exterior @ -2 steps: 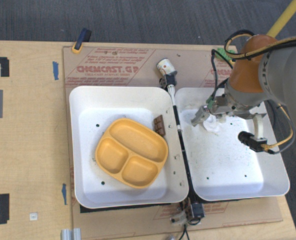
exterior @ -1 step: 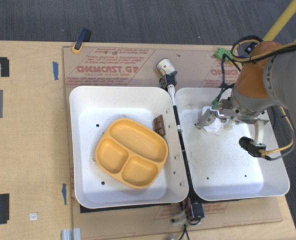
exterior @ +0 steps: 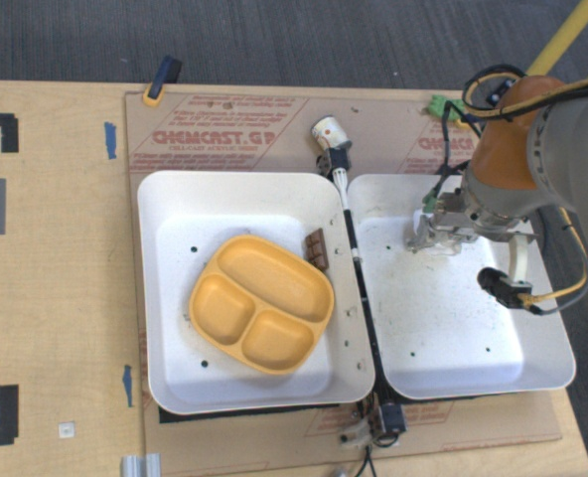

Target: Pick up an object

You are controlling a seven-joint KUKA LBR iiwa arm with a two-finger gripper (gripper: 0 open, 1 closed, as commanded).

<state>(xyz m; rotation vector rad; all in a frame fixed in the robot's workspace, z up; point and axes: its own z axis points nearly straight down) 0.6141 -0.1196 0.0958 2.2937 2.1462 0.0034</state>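
Where the bench (exterior: 56,266) is viewed from above at a slant, 2 shallow white bins are seen side by side on a brown board (exterior: 224,127) printed w/ red lettering. The left bin (exterior: 165,366) holds 1 yellow divided tray (exterior: 262,302), w/ 3 compartments: 1 long one toward the far side and 2 smaller ones toward the near side. The tray is set at a tilt relative to the bin walls, roughly in the bin's middle. 1 small dark brown object (exterior: 317,249) is seen just beside the tray's far-right edge, close to the wall shared w/ the other bin; what it is cannot be told.

The right bin (exterior: 453,356) is shown w/ a bare, speckled floor. Over its far part, 1 grey arm (exterior: 567,157) w/ 1 orange band (exterior: 508,137) is reached in from the right, and the gripper (exterior: 435,235) is positioned low over the bin's far-left area, approx. above the floor near the dividing wall. How far the jaws are open cannot be told, the metal parts being too small and cluttered; nothing is seen held in them. The tray and the brown object are both well apart from the gripper, in the other bin.

1 white-and-black fitting (exterior: 330,139) is seen at the far end of the dividing wall. 1 blue-and-yellow item (exterior: 162,78) lies at the board's far-left corner.
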